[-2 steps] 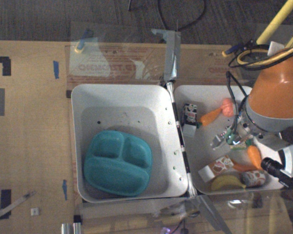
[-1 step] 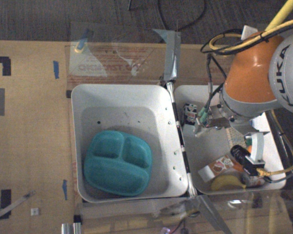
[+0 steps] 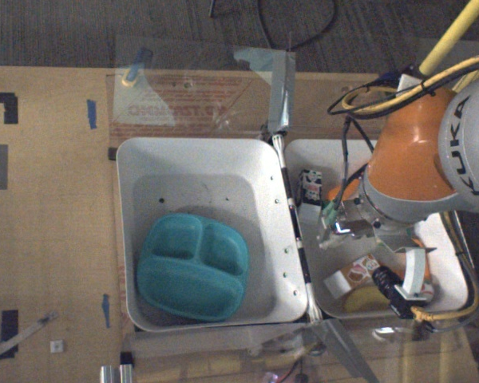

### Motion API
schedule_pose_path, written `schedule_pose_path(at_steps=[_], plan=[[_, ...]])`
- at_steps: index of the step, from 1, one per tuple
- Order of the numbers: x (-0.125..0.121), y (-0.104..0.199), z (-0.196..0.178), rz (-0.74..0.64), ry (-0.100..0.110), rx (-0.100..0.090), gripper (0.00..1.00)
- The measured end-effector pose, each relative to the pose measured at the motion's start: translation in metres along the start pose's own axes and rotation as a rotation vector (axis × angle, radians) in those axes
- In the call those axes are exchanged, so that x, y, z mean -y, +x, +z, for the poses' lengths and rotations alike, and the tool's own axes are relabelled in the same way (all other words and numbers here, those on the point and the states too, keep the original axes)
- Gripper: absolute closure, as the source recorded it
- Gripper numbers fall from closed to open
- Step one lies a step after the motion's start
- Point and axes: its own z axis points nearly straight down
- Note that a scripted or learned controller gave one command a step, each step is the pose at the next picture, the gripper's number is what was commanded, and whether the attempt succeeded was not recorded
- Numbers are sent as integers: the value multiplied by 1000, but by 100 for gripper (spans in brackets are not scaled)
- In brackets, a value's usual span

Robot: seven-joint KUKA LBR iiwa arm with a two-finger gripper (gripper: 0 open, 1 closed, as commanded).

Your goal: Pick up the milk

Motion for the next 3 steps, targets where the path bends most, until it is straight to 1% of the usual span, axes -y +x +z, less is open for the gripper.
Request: schedule_pose_path(at_steps=[1, 2, 3], plan=[[-20, -7, -31, -94, -6, 2, 100], [11, -70, -5, -17, -1, 0, 100], [4, -2, 26, 274, 2, -1, 100]])
